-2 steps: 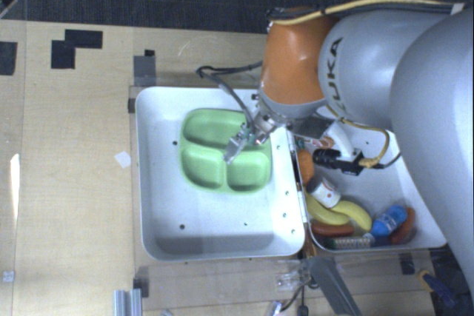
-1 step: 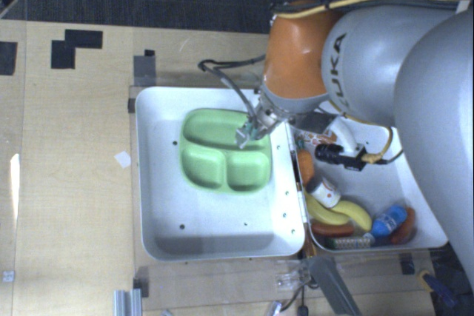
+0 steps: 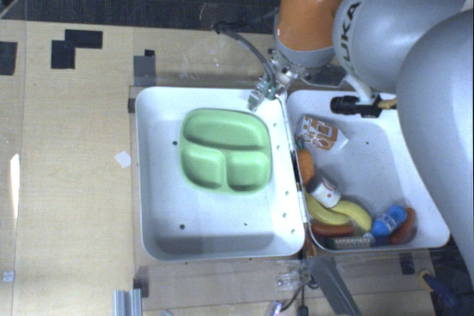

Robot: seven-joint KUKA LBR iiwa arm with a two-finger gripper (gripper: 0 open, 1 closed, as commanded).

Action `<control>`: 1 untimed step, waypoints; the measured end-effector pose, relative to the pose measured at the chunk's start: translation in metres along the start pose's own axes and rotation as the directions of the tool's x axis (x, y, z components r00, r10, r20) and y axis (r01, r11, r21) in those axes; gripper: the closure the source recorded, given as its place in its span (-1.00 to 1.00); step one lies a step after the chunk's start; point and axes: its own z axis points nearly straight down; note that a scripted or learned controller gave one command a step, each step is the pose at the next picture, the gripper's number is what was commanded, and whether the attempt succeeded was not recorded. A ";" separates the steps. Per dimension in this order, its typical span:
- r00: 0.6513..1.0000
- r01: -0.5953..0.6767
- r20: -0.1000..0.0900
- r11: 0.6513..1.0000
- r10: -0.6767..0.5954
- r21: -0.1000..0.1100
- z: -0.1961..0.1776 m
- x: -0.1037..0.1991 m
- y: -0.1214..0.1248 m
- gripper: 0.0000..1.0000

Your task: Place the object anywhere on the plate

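My pincer [image 3: 265,92] hangs over the bins' back edge; can't tell its state. Plate [image 3: 226,150] bare. Need a clean grab first, e.g. banana [image 3: 342,214], w/ centred approach.

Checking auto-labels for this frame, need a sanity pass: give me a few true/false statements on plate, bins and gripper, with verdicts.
1. The green three-compartment plastic plate lies in the left white bin. True.
2. A yellow banana lies on the plate. False: it lies in the right white bin, near the front edge, among other items.
3. The gripper sits near the far end of the wall between the two bins. True.
4. The plate's compartments hold a small brown-and-white printed packet. False: the packet lies in the right bin; nothing lies in the compartments.
5. The gripper holds the banana. False: the banana lies in the bin, well apart from it.
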 end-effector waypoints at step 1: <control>0.980 0.201 -0.002 0.980 -0.201 -0.001 0.086 0.058 0.015 1.00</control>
